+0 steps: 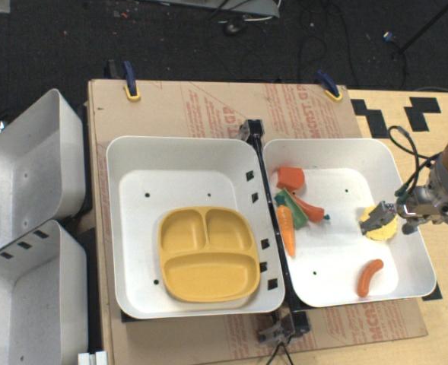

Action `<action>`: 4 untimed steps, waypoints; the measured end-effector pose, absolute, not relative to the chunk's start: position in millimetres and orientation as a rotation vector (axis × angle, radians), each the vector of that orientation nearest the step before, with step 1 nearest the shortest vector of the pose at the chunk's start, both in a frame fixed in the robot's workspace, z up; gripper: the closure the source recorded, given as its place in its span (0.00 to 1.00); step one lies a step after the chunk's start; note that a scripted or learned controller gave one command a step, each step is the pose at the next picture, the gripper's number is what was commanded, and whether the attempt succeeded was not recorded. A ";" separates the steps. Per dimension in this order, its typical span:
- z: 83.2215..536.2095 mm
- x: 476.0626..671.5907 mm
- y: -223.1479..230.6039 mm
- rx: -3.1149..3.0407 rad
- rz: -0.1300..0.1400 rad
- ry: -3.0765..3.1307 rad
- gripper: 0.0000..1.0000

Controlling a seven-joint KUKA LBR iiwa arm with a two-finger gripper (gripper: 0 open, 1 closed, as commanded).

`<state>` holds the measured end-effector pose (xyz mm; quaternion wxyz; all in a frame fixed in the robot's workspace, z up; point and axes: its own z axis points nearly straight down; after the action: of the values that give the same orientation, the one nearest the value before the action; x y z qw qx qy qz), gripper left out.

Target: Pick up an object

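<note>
Reaching in from the frame's right edge, the grey arm's two-finger gripper [379, 219] sits over a pale yellow, banana-like toy [383, 230] at the right side of the right-hand white bin [338, 149]; whether it is parted or clamped cannot be told. The toy's long axis is unclear. Reversed red lettering on the cardboard sheet [208, 105] is unreadable.

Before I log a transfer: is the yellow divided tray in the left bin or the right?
In the left bin: the yellow tray lies flat inside its walls.
</note>
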<state>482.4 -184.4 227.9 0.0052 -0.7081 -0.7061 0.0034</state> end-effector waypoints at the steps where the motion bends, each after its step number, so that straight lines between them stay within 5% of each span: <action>1: 233.6 485.0 -184.1 -2.220 0.001 -2.222 0.00; 3: 111.6 492.9 -179.4 -2.219 0.004 -2.216 0.00; 4: 91.0 492.6 -178.7 -2.221 0.002 -2.219 0.00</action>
<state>492.6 -178.7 91.0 0.0013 -0.7074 -0.7068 0.0005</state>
